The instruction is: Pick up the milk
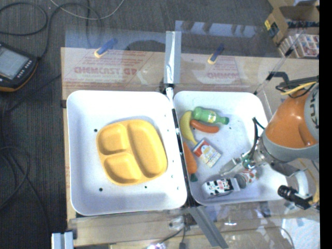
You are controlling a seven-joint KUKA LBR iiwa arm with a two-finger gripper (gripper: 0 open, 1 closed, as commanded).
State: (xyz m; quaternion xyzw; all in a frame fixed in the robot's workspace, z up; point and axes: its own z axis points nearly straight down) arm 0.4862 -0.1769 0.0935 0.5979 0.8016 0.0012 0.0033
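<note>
Camera view: small black-and-white cow-print milk carton point(219, 186) lying on side at front of right white bin point(259, 104), long axis running left-right. Gripper point(244, 166) hovering just right of and behind it; can't tell jaws' opening, honestly too blurry. Small red-and-white packet point(207, 153), orange carrot point(189, 160), banana point(187, 126) crowding left side. Yellow divided tray point(132, 150) sitting in left bin.
</note>
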